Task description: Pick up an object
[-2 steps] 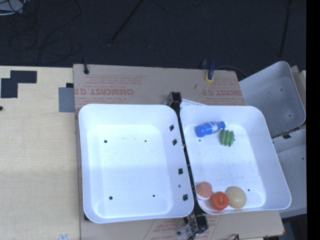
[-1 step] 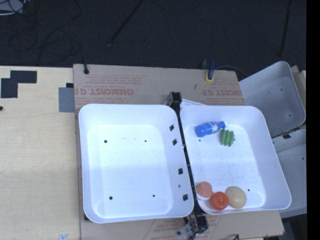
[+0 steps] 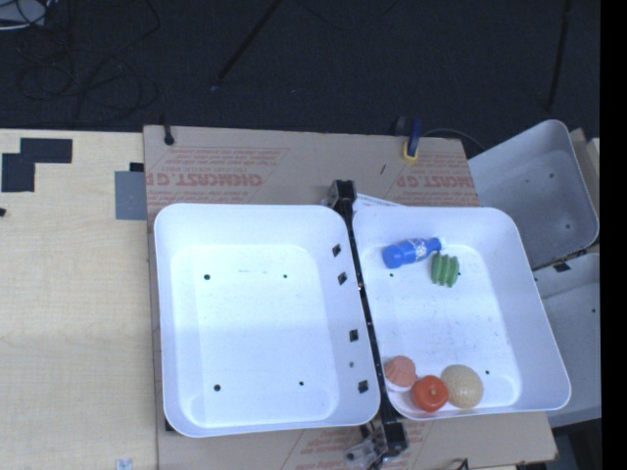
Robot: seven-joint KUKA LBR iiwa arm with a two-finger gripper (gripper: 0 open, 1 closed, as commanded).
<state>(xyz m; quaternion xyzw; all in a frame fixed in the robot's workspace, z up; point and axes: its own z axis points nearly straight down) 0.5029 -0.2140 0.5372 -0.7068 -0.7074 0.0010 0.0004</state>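
Nearest me, in the right bin's (image 3: 529, 292) front corner, a red ball (image 3: 429, 394) sits touching a pale pink one (image 3: 400, 370) and a cream one (image 3: 462, 386). Farther back in that bin lie a blue bottle (image 3: 410, 252) and, just beside it, a green ridged piece (image 3: 446, 268). The left bin (image 3: 176, 292) lies alongside.

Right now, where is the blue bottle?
The blue bottle lies on its side in the right bin, near its far edge, just left of the green object.
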